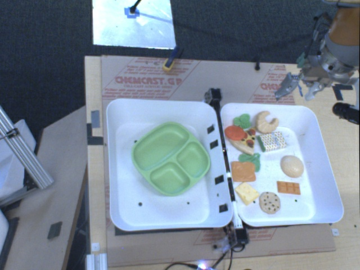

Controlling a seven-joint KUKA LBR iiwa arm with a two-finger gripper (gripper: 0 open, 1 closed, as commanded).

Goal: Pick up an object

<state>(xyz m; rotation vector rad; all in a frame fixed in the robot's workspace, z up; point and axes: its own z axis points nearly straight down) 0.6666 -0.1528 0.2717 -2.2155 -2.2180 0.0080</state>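
1. Gripper (pixel 296 86) hangs above the bench just beyond the far edge of the right bin (pixel 323 151), near that bin's far right corner; its two fingers are spread apart with nothing between them.
2. Toy food pieces lie in the right bin. Along the far edge sit a green leafy piece (pixel 242 120) and a tan croissant (pixel 266 121).
3. Just nearer, a red tomato piece (pixel 234 133) touches a pizza slice (pixel 245 144), and a speckled white block (pixel 272 142) lies just beside them.
4. Around the bin's middle lie an orange square slice (pixel 243 171), with a second green piece (pixel 252 160) at its far edge, and a pale egg-like ball (pixel 292 166) toward the right edge.
5. Toward the near edge lie a brown wafer (pixel 288 188), a yellow cheese wedge (pixel 246 193) and a chocolate-chip cookie (pixel 270 202).
6. Left bin (pixel 121 151) carries a green three-compartment plate (pixel 170 158), set at an angle around its middle.
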